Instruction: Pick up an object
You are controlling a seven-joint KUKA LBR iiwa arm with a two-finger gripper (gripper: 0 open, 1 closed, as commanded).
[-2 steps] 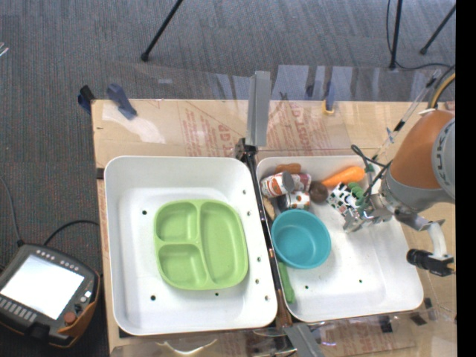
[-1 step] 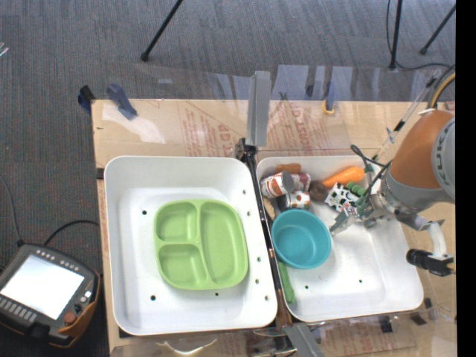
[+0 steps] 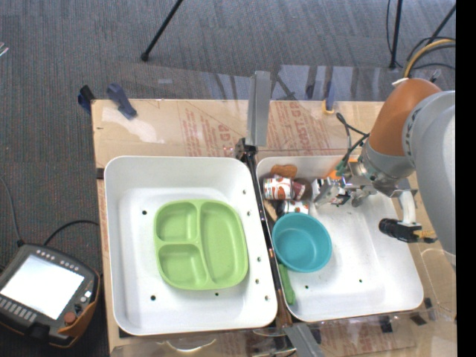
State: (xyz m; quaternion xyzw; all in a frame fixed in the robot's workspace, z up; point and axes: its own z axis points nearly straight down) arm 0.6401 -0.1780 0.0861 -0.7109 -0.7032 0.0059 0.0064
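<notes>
A teach pendant (image 3: 41, 285) with a pale screen lies on the grey carpet at the far left, below the corner of the bench (image 3: 186, 129). On the bench's back left edge sits a blue clamp (image 3: 119, 101).

The left bin (image 3: 119, 199) holds a light green divided plate (image 3: 201, 244) with three compartments. It lies flat near the middle of the bin and is well apart from the walls.

A grey metal post (image 3: 260, 110) stands upright at the back, where the two bins meet.

In the right bin (image 3: 364, 266), everything sits crowded toward the left wall. At the back left corner there is a small brown object (image 3: 283, 172), too small to identify. Just in front of it a can (image 3: 281, 190) with a red and white label lies on its side. A teal bowl (image 3: 301, 242) rests upright in front of the can, close to the left wall. A slim green object (image 3: 287, 287) lies along that wall, just in front of the bowl.

The gripper (image 3: 332, 192) is low over the back of the right bin, just right of the can and behind the bowl's right edge. Nothing is seen gripped in it, and I cannot tell whether it is open or closed. The grey arm (image 3: 416, 132) with its orange band reaches in from the right edge.
</notes>
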